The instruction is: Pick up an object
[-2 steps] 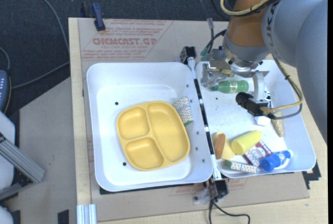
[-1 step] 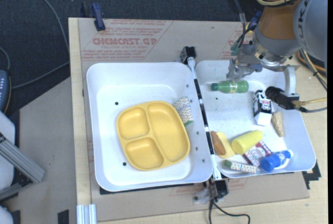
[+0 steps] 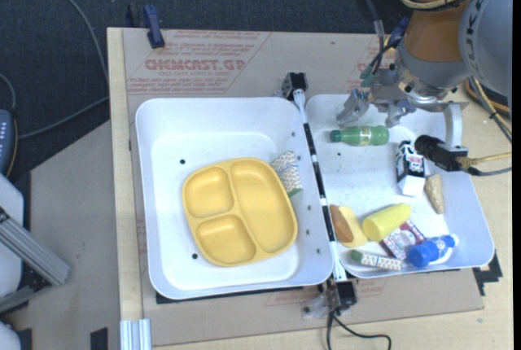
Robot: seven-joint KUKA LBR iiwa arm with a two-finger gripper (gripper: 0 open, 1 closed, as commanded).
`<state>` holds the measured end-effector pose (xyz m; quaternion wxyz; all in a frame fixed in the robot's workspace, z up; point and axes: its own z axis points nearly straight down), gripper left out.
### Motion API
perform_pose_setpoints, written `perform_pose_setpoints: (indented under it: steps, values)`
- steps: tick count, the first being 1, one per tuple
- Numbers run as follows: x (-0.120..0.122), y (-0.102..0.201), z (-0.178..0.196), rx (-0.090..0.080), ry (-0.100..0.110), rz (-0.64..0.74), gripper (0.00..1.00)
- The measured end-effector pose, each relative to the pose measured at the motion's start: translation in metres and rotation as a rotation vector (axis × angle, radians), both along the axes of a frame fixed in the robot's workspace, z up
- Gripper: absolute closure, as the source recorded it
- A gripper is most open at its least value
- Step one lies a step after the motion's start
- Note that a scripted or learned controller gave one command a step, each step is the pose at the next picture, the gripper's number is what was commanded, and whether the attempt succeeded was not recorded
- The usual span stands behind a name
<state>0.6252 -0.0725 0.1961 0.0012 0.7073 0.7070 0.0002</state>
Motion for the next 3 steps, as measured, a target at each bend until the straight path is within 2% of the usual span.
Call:
perform_pose_setpoints:
  steps: [1,2,3]
  values:
    - [0.018,-0.038,-0.076,0.001,0.004,0.000,0.00]
    - [0.041,-0.033,-0.095,-0.002,-0.013,0.003,0.00]
    - [0.042,-0.034,-0.083,-0.008,-0.019,0.003,1.00]
